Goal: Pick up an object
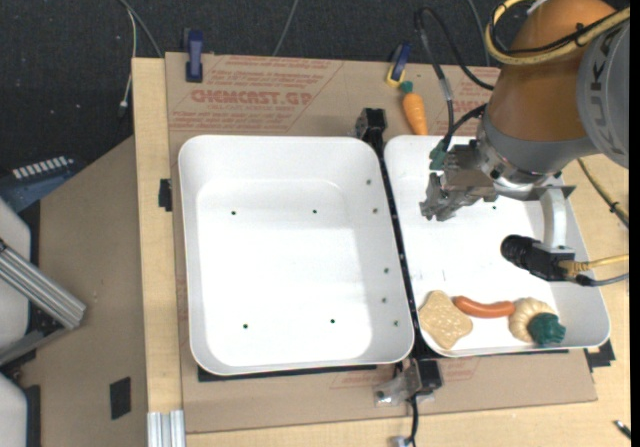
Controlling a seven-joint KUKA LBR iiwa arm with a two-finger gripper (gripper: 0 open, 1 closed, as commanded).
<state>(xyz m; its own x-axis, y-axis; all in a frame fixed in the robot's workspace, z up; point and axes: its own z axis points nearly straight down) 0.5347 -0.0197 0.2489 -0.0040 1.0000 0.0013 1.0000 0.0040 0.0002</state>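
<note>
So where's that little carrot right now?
The carrot lies outside the bins on the cardboard, just beyond the right bin's far left corner, beside a blue clamp.

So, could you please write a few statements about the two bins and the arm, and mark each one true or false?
1. The cracker lies in the right bin. True.
2. The orange sausage lies in the left bin. False: it lies in the right bin, beside the cracker.
3. The carrot lies outside both bins. True.
4. The gripper hangs over the left bin. False: it is over the right bin.
</note>
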